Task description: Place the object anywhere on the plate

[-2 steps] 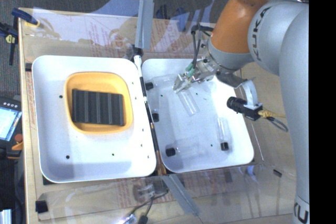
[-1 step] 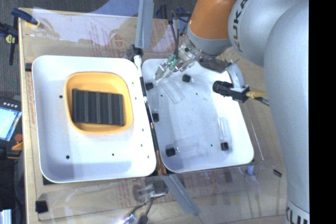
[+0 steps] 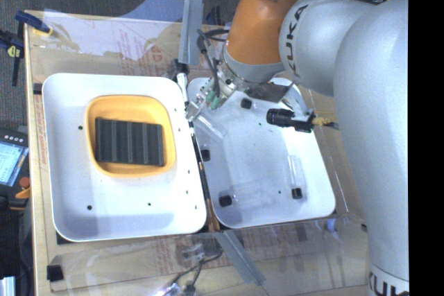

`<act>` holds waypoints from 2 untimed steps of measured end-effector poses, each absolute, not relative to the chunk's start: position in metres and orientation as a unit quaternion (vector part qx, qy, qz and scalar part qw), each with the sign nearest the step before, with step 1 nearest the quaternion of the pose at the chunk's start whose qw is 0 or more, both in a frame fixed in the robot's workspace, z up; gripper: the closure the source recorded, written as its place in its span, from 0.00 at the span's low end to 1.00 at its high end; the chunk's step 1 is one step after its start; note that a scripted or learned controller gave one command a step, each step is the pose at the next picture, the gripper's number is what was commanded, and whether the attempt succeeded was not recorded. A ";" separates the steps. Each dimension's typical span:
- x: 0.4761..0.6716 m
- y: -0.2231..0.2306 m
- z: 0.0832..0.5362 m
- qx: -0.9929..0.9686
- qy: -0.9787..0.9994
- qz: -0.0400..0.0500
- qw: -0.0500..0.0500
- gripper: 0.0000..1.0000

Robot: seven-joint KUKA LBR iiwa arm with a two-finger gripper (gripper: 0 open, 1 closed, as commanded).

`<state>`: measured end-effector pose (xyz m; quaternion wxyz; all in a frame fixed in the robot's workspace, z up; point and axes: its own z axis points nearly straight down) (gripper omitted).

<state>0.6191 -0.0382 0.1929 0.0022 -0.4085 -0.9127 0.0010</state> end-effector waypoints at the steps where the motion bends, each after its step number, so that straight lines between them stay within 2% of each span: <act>1: 0.619 -0.039 0.193 -0.409 -0.913 0.001 0.002 0.00; 2: 0.634 0.029 0.192 -0.412 -0.911 0.001 0.000 0.00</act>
